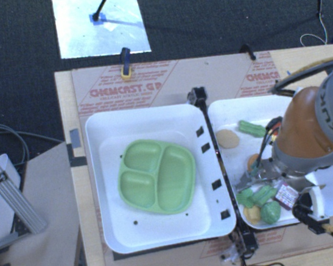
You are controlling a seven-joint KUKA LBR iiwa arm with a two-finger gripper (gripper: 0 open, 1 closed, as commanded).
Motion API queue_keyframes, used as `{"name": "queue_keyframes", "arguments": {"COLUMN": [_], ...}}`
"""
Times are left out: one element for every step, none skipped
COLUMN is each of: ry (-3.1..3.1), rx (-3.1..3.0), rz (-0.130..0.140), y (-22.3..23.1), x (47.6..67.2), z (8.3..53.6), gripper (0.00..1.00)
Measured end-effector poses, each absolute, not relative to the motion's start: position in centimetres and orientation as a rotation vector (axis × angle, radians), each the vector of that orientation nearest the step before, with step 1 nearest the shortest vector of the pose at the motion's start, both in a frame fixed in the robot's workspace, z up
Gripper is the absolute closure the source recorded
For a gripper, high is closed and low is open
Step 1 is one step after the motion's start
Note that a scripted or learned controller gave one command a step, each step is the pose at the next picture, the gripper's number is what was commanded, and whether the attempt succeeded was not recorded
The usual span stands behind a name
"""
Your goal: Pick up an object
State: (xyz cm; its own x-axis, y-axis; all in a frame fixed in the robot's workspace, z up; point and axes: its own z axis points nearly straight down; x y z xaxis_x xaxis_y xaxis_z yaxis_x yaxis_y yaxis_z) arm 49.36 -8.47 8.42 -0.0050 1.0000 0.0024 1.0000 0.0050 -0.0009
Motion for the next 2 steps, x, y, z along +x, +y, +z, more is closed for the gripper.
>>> {"name": "queue_keyframes", "arguments": {"ry": [-2.240, -2.234], "rx": [-2.212, -2.203], "rz": [-0.017, -0.004], "y": [-1.2, 8.0], "x": [50.9, 48.6], "z": [19.0, 18.3], "gripper": [0.00, 0.00]}}
